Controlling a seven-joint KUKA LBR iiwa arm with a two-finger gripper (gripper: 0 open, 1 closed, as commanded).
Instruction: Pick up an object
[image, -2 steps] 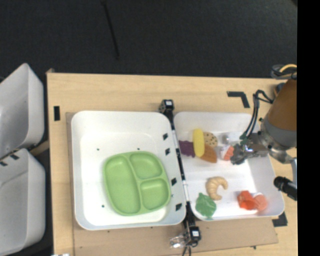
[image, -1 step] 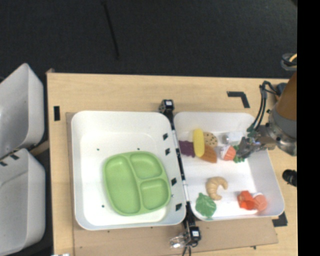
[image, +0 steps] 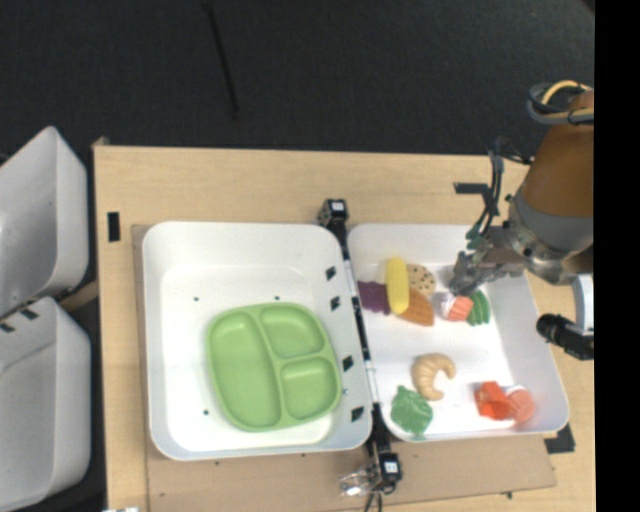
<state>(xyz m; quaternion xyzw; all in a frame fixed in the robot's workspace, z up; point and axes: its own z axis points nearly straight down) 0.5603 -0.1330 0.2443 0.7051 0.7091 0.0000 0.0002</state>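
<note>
Item one, two-finger gripper (image: 462, 283): I see it low in the right white bin (image: 530, 345), directly over a small orange-and-green toy carrot (image: 466, 308); contact unclear, and I cannot tell its state. Just left: yellow toy corn cob (image: 397, 283), speckled cookie (image: 421, 277), purple piece (image: 372, 296). Nearer me: tan croissant (image: 433, 374), green leafy toy (image: 411, 410), red-orange toy (image: 502, 400). Left white bin (image: 170, 300): green divided tray (image: 272, 366).
</note>
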